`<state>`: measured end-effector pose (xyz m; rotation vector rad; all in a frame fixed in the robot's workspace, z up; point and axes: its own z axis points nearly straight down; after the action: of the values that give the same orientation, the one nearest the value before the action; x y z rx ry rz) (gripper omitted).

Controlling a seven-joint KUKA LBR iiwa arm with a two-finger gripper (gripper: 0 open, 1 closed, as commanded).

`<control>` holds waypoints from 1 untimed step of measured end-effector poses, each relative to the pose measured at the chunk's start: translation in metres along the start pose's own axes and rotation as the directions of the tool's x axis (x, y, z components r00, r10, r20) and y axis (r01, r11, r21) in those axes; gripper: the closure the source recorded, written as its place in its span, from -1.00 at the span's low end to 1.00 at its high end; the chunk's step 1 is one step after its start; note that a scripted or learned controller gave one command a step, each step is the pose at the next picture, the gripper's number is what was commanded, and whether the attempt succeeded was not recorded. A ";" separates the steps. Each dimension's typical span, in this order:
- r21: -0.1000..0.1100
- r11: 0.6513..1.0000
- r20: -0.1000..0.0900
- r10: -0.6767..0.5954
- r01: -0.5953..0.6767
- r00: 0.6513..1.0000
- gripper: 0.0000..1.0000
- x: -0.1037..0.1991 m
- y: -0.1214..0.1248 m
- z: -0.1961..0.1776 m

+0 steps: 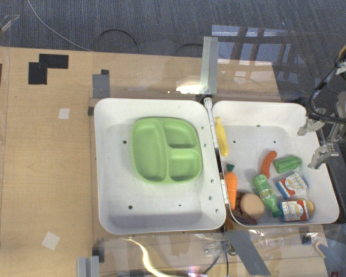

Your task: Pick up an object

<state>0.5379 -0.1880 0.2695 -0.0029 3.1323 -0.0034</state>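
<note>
While its claw [317, 143] hangs at the frame's right edge, grip state unreadable, the arm must next descend onto the toys in the right bin [248, 120].

The scene is lit pretty evenly and brightly from overhead, nothing fancy. A hot glare spot [188, 88] is seen on the bench just past the far edge of the left bin [112, 154], next to the metal upright [209, 65]. Window-like reflections are thrown across the clear sheet [259, 51] beyond the right bin [288, 117]. Soft shadow is pooled inside the left bin along its near wall, and a faint one is cast under the green tray [165, 149]. Focus is decent in the middle, but the near edge of the bench is smeared by streaky glare [147, 261].
</note>
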 end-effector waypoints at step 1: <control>-0.005 0.999 -0.013 -0.038 0.038 0.999 -1.00 0.003 -0.015 0.149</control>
<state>0.5358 -0.2038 0.1206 -0.0629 3.1444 0.0043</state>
